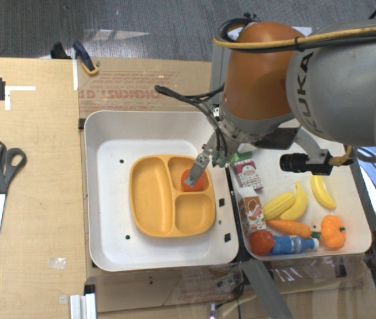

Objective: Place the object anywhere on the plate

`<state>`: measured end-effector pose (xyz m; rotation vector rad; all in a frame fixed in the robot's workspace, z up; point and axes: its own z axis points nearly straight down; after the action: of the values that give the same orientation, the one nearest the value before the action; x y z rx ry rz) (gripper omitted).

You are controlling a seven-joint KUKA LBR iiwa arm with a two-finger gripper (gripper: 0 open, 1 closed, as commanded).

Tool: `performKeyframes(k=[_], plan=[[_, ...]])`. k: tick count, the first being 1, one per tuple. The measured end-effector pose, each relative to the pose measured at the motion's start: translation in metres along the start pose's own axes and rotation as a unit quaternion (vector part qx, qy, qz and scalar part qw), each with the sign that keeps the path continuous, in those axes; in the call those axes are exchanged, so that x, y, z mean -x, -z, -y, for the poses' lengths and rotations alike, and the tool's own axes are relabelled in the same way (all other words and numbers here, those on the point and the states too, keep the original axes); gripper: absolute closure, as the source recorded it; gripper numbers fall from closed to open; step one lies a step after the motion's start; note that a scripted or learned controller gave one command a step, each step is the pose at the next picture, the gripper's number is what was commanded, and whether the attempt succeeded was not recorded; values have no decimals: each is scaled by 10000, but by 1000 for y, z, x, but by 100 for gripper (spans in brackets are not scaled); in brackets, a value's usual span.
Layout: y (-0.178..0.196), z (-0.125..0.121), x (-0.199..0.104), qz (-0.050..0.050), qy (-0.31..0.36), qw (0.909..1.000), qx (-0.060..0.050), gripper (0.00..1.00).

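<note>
Fingers [198,171] are reaching down into the yellow plate's [151,205] upper right compartment, touching a red object [198,182]; whether they are gripping it I cannot tell.

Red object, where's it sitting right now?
The red object sits in the yellow plate's upper-right compartment, left bin, with the gripper right at it.

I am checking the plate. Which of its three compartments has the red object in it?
The small upper-right compartment of the yellow plate, under the gripper, contains the red object. The large left and lower-right compartments contain nothing.
</note>
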<state>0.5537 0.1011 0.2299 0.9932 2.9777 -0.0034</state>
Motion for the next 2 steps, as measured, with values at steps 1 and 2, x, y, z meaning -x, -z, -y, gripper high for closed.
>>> performKeyframes(k=[1, 2], plan=[[0, 0, 0, 0, 0, 10000, 0, 0], [0, 0, 0, 0, 0, 10000, 0, 0]])
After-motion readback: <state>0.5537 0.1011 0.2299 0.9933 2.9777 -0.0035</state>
